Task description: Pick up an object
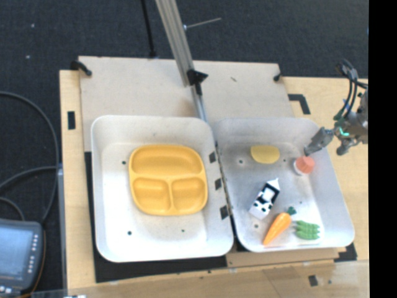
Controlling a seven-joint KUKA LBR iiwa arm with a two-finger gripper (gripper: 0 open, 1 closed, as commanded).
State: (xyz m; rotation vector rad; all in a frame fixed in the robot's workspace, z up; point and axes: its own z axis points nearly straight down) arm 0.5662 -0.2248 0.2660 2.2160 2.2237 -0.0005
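My gripper (pixel 327 148) hangs over the far right rim of the right bin (pixel 338 194), open, with nothing between its fingers. Its left finger (pixel 315 143) slants down toward a small salmon-red round object (pixel 304 164), which lies just below its tip. Also in this bin are a flat yellow piece (pixel 265 154) at the back, a black-and-white patterned box (pixel 265 200) in the middle, and an orange carrot (pixel 277 227) with a green leafy piece (pixel 307 230) beside it at the front.
The left bin (pixel 111 228) holds a yellow divided plate (pixel 167 179). A slanted metal pole (pixel 177 36) rises from behind the two bins. Cables hang at the arm's wrist (pixel 353 113) on the right.
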